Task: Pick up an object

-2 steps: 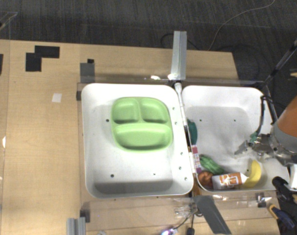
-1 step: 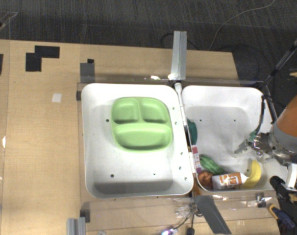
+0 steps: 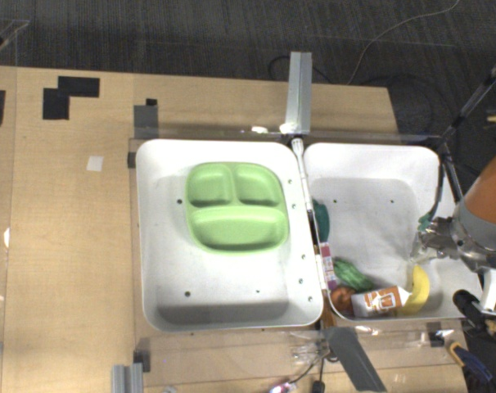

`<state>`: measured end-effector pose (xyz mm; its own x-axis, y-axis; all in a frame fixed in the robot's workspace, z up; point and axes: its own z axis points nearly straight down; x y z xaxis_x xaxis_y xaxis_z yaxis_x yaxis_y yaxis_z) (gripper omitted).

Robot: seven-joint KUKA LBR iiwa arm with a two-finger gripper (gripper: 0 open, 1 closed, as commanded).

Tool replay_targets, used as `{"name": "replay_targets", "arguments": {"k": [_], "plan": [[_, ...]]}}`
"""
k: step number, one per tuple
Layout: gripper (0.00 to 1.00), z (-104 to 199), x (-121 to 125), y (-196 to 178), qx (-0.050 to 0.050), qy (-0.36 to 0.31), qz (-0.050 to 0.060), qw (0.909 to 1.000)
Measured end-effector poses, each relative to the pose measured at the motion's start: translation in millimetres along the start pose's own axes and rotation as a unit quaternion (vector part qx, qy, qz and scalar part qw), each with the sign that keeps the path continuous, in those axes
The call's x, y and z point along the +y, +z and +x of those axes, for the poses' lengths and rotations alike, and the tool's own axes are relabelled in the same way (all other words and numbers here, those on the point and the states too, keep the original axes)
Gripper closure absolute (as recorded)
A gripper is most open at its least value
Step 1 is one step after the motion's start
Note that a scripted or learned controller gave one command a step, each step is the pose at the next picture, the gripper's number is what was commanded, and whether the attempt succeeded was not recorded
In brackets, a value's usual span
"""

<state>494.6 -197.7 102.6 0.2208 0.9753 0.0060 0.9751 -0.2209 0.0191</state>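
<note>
The jaws (image 3: 428,248) hang over the right bin's (image 3: 371,166) right edge; whether they are apart cannot be told. Nothing is grasped, so this looks like the approach. Next they should descend on the banana (image 3: 419,288) near the front right corner. The carton's (image 3: 377,302) label is unreadable.

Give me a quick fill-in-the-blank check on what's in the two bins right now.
1. The green divided tray lies in the ____ bin.
2. The banana lies in the ____ bin.
3. The banana's colour is ____.
4. The arm enters from the view's ____ side.

Missing words: left; right; yellow; right
</note>
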Motion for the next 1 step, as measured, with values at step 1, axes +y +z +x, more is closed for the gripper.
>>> {"name": "replay_targets", "arguments": {"k": [1], "plan": [[0.0, 0.0, -0.1, 0.1, 0.0, 0.0, 0.0, 1.0]]}}
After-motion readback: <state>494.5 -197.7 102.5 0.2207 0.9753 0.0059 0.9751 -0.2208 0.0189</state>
